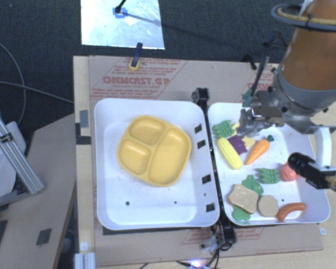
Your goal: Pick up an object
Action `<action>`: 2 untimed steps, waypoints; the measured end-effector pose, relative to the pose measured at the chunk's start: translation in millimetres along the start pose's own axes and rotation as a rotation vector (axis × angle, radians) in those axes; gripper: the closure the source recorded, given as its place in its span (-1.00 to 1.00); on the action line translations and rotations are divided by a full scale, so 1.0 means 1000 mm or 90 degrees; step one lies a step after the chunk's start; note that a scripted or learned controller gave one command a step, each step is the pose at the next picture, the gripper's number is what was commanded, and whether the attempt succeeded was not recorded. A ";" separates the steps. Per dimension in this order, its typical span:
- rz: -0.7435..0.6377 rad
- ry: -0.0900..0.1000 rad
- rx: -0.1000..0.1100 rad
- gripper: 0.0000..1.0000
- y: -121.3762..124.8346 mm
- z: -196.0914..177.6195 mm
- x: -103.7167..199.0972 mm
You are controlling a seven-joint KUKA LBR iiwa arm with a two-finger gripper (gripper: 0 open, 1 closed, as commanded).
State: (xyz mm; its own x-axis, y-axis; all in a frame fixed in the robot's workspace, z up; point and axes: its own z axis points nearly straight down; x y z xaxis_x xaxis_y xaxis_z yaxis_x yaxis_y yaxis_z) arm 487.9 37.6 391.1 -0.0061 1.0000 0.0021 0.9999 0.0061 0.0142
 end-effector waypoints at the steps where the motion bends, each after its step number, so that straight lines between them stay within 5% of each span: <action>1: 0.005 -0.002 0.012 1.00 -0.003 0.078 -0.027; 2: 0.002 -0.001 0.010 1.00 -0.003 0.125 -0.009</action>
State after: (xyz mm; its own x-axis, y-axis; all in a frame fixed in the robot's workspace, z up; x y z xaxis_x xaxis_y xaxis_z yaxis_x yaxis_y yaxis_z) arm 486.6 28.4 266.5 -0.0033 1.0000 0.0004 1.0000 0.0033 -0.0018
